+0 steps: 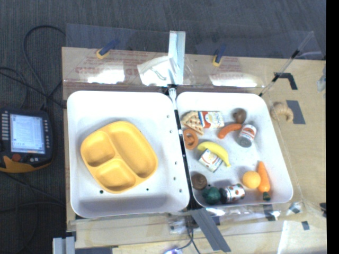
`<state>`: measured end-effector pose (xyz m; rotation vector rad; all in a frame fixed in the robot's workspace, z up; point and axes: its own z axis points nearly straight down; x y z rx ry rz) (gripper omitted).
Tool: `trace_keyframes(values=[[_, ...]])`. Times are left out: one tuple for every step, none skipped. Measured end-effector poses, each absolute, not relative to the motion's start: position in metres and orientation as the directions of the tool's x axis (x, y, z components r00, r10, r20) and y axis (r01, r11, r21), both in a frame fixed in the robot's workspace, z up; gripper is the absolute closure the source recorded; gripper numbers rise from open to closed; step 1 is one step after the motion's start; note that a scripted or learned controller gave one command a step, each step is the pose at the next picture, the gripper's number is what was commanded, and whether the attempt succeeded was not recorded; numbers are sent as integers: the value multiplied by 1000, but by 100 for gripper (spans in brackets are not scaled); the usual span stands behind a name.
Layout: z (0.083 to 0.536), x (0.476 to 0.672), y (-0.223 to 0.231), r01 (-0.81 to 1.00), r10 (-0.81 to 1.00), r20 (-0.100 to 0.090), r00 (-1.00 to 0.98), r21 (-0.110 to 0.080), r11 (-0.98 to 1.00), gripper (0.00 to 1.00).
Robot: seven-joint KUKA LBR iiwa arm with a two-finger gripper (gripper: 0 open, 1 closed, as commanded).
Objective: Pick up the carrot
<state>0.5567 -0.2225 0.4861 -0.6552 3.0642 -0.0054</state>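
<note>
- We see the bench [47, 157], w/ a tan board top carrying two shallow white bins side by side.
- Left bin [79, 110]: holds a yellow divided tray [117, 155], three compartments, sitting at a slant.
- Right bin [275, 142]: holds the small items, all loosely scattered.
- Left of the bench, on the dark floor: a handheld control pendant [25, 139] w/ a lit screen & black cable looping up behind it.
- Banana [216, 151] lies approx mid-bin, w/ a small can [210, 160] touching its underside.
- Carrot [264, 179], the task item: near the right bin's front-right corner, lying lengthwise along the right wall, green tip toward the front edge. An orange fruit [251, 180] sits just beside it on its left, touching or nearly so.
- Waffle [192, 121] & a small carton [212, 119] at the bin's back-left.
- Gripper: we can't tell the jaw state from this view.
</note>
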Motion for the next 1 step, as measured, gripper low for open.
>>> trace_keyframes(values=[[322,530,-222,-663,-663,1,-748,5,748,100]])
